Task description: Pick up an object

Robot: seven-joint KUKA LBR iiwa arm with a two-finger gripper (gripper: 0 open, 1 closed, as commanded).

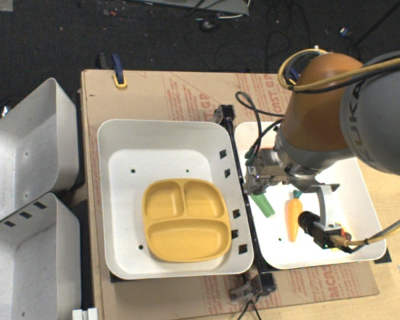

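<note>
Looking down on the bench [160, 85], two shallow white bins side by side. In the left bin [120, 139]: a yellow divided plate [187, 220] with three compartments, lying flat on the floor. Sits closer to the near edge than the far one, roughly midway between the side walls.

In the right bin [363, 209]: a small green piece [261, 204] lying flat at a slant, close to the edge shared with the left bin, about halfway along it. Just beside that, toward the bin's middle, an orange carrot [293, 219] lying lengthwise from far to near. Close neighbours, a sliver of white floor between them, so not touching. Both resting on the bin floor, neither lifted.

Gripper [259, 177] hanging low over the far end of the green piece, tight against that same shared edge. Honestly can't tell how far open, nor whether gripping anything, with wrist hardware and cables crowding the spot.

Grey arm [380, 119] with its fat orange band reaching in over the right bin's far right corner, covering most of the far half of that bin.

Also a little blue-and-yellow clamp [119, 72] at the bench's far left corner, plus two more white tubs [27, 152] parked off the bench's left edge.
</note>
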